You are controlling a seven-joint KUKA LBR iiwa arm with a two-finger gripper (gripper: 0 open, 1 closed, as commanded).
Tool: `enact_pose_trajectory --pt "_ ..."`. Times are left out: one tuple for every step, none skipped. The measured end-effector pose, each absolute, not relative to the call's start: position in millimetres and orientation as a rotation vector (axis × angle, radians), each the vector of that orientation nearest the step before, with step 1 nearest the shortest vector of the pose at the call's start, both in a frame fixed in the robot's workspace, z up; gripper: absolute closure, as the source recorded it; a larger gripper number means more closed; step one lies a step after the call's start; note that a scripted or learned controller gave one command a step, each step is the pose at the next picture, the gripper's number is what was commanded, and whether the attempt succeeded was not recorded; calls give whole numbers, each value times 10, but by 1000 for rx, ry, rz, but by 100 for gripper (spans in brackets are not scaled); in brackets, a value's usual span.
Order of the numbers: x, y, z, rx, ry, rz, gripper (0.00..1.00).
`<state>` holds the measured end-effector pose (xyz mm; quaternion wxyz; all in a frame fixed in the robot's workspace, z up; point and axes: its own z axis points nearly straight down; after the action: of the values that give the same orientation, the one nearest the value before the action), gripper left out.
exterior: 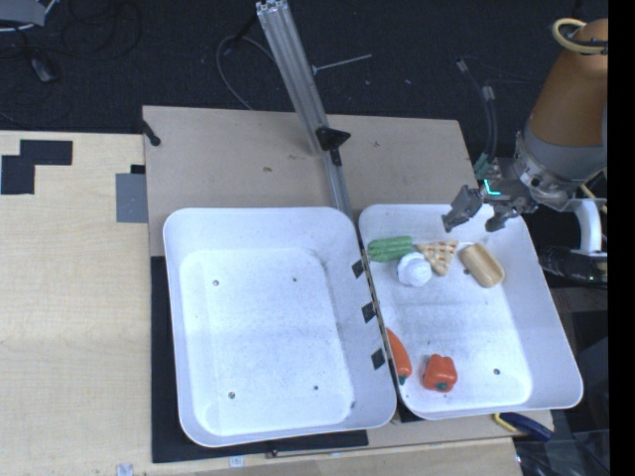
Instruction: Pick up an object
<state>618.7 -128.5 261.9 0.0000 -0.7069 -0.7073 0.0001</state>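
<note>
gripper – right bin | six items, perhaps | left bin

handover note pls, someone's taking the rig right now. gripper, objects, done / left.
Gripper: open, holding nothing, poised over the far edge of the right bin.
Objects, all in the right bin: green vegetable, white ball, waffle-patterned wedge and tan bread roll clustered at the far end; red pepper and an orange piece against the divider at the near end.
Done: nothing lifted yet.
Left: descend, close on one object, lift. The roll and the wedge lie nearest the gripper.
</note>
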Motion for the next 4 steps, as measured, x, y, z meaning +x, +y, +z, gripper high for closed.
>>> enact_pose_trajectory --pt "6186 -1285 2618 -2221 -2222 0 0" --pt "6225 -1327 2014 -2218 -2219 5 0" --pt "6174 -1302 1578 -2218 -2220 4 0" --pt "6102 -1240 1108 -2219 -2220 4 0"
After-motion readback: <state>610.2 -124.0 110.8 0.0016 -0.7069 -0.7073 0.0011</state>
